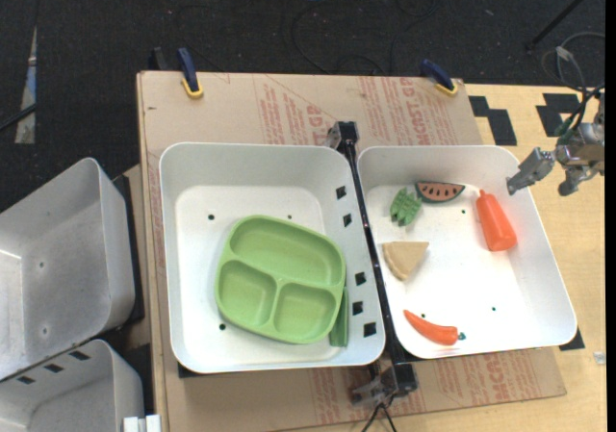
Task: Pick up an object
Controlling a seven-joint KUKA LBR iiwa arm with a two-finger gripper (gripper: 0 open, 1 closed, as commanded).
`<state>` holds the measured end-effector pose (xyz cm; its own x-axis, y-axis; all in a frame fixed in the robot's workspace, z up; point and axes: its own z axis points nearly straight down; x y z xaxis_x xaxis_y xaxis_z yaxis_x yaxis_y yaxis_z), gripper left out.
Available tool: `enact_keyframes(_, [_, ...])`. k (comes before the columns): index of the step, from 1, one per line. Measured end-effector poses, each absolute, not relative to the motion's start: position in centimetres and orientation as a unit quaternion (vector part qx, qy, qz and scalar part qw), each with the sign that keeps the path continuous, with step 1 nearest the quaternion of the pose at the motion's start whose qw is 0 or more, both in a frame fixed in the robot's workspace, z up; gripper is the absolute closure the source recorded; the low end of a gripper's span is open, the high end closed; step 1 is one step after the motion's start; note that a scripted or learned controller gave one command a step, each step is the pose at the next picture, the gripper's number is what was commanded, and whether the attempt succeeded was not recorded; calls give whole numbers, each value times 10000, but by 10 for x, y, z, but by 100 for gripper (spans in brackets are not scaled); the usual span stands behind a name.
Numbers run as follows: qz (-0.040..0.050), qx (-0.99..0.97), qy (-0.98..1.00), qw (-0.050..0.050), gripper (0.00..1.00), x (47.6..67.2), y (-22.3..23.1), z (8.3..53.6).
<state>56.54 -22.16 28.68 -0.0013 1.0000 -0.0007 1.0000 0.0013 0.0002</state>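
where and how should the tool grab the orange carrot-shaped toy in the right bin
Probably grip the orange carrot-shaped plastic toy across its middle, coming straight down from above. It lies flat on the floor of the right white bin, long axis running roughly top to bottom in the camera view, so closing across the narrow width suits it. It lies apart from the other toys, though the bin's right wall is near. The tool sits just above and right.

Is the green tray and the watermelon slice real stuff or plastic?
Green tray: probably moulded plastic, one even lime colour with smooth rounded compartments and a soft sheen. Watermelon slice: looks like toy food, likely plastic or rubber, with flat solid colours and painted-looking seeds; too small to be sure which.
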Motion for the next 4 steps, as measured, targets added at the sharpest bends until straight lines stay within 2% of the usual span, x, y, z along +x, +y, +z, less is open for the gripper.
enact_keyframes(1, [-13, 7075, 7067, -21, 0, 564, -221, 223])
enact_keyframes(2, [-11, 7061, 7082, -21, 0, 573, -215, 170])
enact_keyframes(3, [0, 7074, 7068, 11, 0, 570, -216, 130])
enact_keyframes(4, [15, 7070, 7072, 40, 100, 572, -216, 142])
